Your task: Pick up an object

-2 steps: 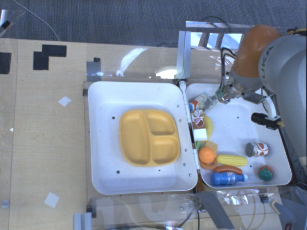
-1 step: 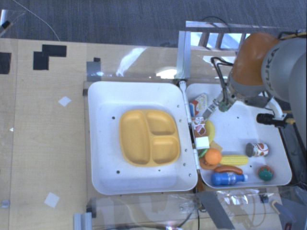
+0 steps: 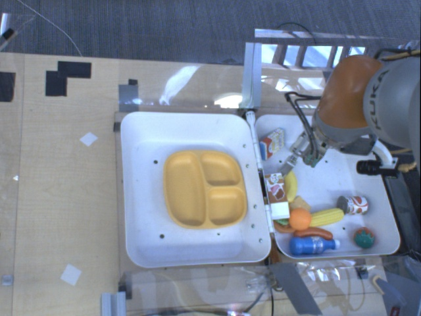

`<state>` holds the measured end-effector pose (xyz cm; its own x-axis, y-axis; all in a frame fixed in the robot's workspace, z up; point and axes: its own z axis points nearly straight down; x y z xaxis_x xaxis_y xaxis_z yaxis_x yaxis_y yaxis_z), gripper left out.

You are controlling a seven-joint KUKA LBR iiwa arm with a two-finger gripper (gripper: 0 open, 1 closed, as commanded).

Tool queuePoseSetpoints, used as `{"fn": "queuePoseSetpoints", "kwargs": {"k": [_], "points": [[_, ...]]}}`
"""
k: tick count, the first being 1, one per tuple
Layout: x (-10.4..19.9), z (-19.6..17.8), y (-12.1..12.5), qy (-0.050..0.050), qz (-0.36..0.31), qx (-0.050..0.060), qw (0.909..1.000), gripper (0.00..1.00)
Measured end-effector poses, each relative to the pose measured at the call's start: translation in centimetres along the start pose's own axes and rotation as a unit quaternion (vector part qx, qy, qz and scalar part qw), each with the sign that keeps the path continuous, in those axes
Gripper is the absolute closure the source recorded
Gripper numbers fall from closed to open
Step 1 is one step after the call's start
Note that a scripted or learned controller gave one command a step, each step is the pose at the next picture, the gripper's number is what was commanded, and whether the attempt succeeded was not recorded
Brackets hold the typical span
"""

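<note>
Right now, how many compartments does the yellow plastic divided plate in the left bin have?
3. The yellow plastic divided plate has one long compartment on its left side and two smaller ones on its right: one upper, one lower. None hidden.

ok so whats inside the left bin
The left bin holds one yellow divided plate, lying flat near the middle. Its three compartments look bare. Whatever is beneath the plate is covered.

A light wooden bench (image 3: 59,196) is seen, marked with black squares (image 3: 66,78), and beyond it dark grey carpet (image 3: 164,18) is laid.
</note>
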<state>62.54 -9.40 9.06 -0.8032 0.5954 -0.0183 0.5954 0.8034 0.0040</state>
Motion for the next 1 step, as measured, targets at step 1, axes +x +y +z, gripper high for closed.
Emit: {"fn": "queuePoseSetpoints", "kwargs": {"k": [1], "points": [[-0.73,0.14,1.23,0.003,-0.106,-0.002,0.9943,0.00]]}}
